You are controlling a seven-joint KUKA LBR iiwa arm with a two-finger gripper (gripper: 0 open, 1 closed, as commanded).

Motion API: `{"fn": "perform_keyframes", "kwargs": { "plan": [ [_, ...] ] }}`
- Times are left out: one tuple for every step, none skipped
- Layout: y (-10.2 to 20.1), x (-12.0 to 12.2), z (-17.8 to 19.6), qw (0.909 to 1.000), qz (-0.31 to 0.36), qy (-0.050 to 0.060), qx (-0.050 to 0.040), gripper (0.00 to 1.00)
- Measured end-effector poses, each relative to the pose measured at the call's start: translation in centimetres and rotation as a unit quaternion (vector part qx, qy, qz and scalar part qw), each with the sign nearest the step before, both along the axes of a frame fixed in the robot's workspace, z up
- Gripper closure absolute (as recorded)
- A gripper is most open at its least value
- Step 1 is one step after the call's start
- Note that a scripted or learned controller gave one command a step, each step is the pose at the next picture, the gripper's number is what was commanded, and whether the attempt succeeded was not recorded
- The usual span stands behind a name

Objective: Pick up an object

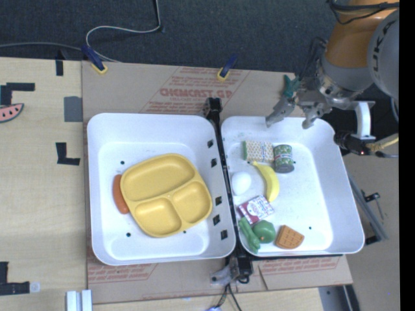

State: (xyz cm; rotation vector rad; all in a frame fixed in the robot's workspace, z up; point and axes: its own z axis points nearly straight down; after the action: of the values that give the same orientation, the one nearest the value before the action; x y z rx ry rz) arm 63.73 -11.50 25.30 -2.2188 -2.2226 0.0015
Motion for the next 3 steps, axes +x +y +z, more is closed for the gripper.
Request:
{"fn": "perform_keyframes", "kwargs": {
  "plan": [
    [-1.9, -5.4, -9.7, 1.0000, -0.001, 0.001, 0.0003, 0.00],
    [-1.3, -7.3, -16.7, 1.0000, -0.001, -0.002, -0.0008, 0.00],
    [-1.4, -7.3, -15.7, 1.0000, -0.001, -0.003, -0.0016, 1.00]
  ]
}}
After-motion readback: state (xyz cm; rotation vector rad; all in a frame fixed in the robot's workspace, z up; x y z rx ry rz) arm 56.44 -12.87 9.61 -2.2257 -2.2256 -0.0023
